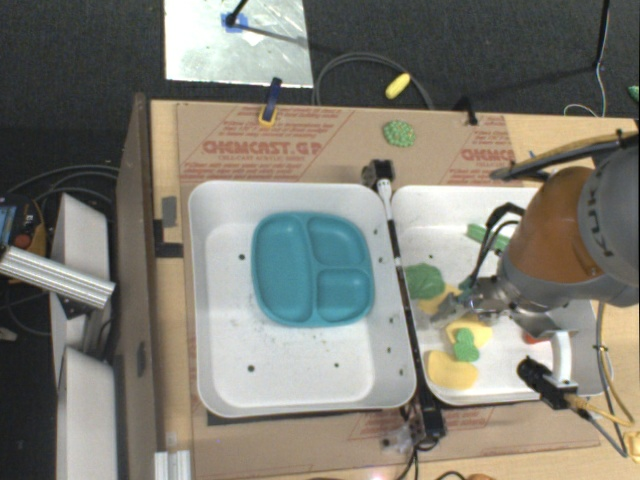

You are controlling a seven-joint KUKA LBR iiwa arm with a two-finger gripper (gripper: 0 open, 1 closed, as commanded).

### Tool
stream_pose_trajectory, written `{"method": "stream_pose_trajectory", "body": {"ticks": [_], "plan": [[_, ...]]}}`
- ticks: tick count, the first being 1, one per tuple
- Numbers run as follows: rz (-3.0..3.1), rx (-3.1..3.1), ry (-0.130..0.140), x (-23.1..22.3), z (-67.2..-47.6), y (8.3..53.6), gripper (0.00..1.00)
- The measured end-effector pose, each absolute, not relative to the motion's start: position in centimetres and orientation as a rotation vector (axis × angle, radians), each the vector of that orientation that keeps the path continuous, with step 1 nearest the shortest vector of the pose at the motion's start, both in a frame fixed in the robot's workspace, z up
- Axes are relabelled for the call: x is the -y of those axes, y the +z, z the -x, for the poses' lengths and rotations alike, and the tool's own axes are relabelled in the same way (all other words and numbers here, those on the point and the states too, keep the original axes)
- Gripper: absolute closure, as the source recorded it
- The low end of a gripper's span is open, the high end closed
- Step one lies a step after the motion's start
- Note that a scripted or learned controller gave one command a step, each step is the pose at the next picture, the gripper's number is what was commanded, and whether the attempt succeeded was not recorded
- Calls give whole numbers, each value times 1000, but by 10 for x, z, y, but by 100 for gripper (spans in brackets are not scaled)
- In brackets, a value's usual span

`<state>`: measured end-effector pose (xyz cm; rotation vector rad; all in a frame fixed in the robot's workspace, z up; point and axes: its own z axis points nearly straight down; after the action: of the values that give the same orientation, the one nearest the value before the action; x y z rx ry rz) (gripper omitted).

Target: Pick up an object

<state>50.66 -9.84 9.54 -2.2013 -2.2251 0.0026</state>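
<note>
My gripper is low in the right bin, under the grey arm with its orange band. It hangs among several small toys. A green leafy piece lies just left of it. Right below it sits a yellow piece with a small green piece on it. Another yellow piece rests by the bin's front wall. A green strip lies further back, partly hidden by the arm. No toy shows as lifted.
The left bin holds a teal divided plate. A black divider runs between the bins. On the cardboard behind them lies a green knobbly piece; a yellow item lies beyond the bench.
</note>
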Motion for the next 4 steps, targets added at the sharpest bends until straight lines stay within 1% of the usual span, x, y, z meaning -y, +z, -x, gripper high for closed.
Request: {"method": "stream_pose_trajectory", "body": {"ticks": [1,2,3,4], "plan": [[2227,2241,-14,143,-629,162,0],[2218,2231,-3,159,-666,82,0],[2216,2236,-3,158,-666,96,100],[2213,2238,-2,158,-666,96,0]]}}
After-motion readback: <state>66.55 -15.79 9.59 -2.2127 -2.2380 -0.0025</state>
